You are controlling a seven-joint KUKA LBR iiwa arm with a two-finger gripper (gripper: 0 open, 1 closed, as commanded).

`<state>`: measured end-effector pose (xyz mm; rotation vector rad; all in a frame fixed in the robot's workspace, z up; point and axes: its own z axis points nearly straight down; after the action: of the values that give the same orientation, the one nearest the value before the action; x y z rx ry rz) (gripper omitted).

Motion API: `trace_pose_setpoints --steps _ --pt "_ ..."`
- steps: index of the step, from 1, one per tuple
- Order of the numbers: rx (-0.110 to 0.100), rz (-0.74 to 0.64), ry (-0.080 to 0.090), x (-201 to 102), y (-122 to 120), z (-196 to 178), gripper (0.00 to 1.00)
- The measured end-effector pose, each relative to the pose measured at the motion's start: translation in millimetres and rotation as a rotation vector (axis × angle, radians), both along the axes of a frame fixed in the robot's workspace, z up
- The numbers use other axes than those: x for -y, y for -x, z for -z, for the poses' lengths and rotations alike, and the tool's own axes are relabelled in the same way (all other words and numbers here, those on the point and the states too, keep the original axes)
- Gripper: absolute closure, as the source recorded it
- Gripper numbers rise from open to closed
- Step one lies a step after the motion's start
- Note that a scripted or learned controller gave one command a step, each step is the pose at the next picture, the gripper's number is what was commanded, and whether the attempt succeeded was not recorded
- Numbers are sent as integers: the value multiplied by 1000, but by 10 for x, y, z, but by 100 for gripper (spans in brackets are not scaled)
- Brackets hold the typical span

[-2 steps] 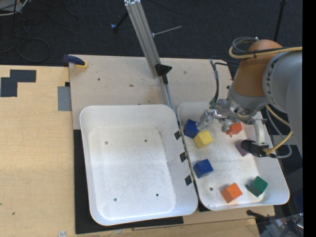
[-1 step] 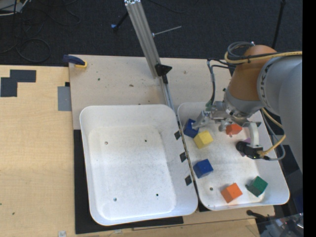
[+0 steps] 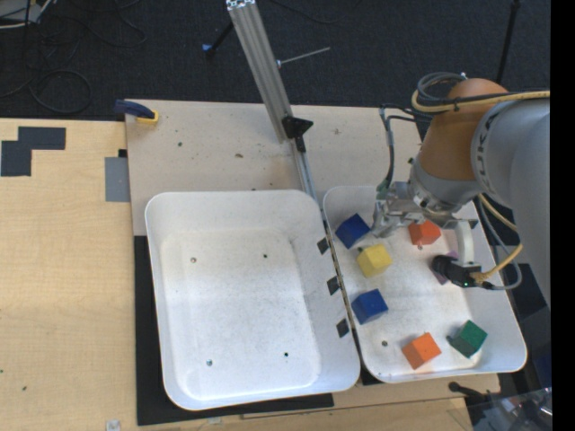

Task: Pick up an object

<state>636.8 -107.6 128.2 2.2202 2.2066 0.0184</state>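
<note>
The right bin (image 3: 503, 353) holds several small blocks. A blue cube (image 3: 352, 230) lies near its left wall, with a yellow cube (image 3: 375, 259) just below it and a second blue cube (image 3: 369, 305) further forward. An orange cube (image 3: 421, 349) and a green cube (image 3: 468, 338) sit near the front edge. A red-orange block (image 3: 425, 233) lies at the back, next to a dark purple piece (image 3: 446, 268). My gripper (image 3: 396, 215) hangs low over the back of this bin, between the upper blue cube and the red-orange block, with the arm hiding much of it.
The left bin (image 3: 180, 232) stands beside the right one, split from it by a ridge with black clips (image 3: 333, 285). A slanted aluminium bar (image 3: 265, 70) rises behind the bins. A blue and yellow clamp (image 3: 137, 110) sits at the board's far left corner.
</note>
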Motion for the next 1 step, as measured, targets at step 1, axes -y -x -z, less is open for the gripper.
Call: trace_pose_setpoints --steps 1 --pt "-15 -6 0 -20 26 -434 100"
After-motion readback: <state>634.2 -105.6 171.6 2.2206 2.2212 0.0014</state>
